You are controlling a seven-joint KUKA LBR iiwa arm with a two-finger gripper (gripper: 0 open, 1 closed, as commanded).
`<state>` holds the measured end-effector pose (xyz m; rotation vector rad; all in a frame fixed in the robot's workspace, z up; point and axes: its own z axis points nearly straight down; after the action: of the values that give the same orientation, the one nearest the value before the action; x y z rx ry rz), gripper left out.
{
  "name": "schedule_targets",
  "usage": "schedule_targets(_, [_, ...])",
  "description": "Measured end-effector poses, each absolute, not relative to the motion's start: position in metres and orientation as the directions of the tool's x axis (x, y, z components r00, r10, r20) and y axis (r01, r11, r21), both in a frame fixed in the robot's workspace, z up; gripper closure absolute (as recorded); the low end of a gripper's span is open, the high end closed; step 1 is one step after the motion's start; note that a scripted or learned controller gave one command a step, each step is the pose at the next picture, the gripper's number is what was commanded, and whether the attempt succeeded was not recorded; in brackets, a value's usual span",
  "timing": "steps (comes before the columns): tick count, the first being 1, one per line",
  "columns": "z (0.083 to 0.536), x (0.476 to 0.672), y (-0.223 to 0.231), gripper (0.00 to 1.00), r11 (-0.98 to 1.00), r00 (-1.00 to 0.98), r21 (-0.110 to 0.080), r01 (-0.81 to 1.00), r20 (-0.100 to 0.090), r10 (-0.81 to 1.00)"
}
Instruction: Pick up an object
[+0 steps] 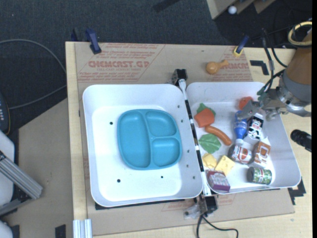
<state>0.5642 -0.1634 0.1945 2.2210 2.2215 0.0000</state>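
The right bin (pixel 291 152) holds several toy foods. A red-orange pepper (pixel 204 117), a sausage (pixel 218 134) and a green leaf (pixel 209 143) lie on its left side. Toward the front are yellow cheese pieces (pixel 225 165), a purple packet (pixel 219 181) and a green can (pixel 260 174). A blue bottle (pixel 240 128) and a black-and-white carton (pixel 255 128) stand near the middle, with a small red item (pixel 245 102) behind them. My gripper (pixel 258 108) hangs over the bin's back right, just above the blue bottle and the carton. Nothing is visibly held.
The left bin (pixel 99 148) holds a blue divided plate (pixel 148 138). A red-and-white jar (pixel 241 152) and an orange-white carton (pixel 262 152) sit at the right bin's middle right. On the bench behind the bins lies a small wooden piece (pixel 214 67). Clamps (pixel 92 40) grip the bench's back edge.
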Motion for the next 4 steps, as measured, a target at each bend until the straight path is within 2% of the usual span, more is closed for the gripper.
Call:
schedule_targets(1, [0.104, 0.546, -0.155, 0.00, 0.000, 0.000, 0.018, 1.000, -0.008, 1.000])
schedule_targets(2, [0.096, 0.494, -0.151, 0.00, 0.010, -0.009, 0.051, 0.999, -0.017, 1.000])
schedule_targets(3, [0.104, 0.491, -0.152, 1.00, 0.004, -0.003, 0.039, 0.999, -0.014, 1.000])
schedule_targets(4, [0.210, 0.534, -0.187, 1.00, 0.000, 0.000, 0.003, 1.000, -0.002, 1.000])
